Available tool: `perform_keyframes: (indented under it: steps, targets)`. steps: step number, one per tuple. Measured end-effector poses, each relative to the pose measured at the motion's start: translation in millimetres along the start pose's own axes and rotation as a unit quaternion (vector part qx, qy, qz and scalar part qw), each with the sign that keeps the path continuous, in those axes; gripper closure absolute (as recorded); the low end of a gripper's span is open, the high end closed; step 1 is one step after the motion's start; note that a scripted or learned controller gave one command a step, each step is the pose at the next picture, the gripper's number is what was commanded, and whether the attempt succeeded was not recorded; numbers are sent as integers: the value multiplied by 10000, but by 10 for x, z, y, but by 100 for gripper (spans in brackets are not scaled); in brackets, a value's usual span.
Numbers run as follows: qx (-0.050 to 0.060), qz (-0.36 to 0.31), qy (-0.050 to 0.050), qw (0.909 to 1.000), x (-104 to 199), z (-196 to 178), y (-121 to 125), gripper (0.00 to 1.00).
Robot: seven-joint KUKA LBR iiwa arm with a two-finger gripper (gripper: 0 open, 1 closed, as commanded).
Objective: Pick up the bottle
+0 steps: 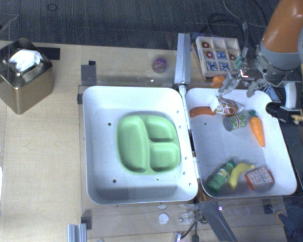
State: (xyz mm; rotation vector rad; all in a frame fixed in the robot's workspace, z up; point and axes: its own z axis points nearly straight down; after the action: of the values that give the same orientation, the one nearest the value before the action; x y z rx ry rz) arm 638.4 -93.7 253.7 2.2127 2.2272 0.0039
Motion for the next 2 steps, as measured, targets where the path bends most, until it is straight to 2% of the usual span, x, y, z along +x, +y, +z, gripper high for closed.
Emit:
perform_keyframes:
  steps: [1, 2]
  targets:
    - [-20, -432, -7, 9991, -381, -86, -1076, 0]
    - [-1, -1035, -1, 9946, -120, 994, -1509, 0]
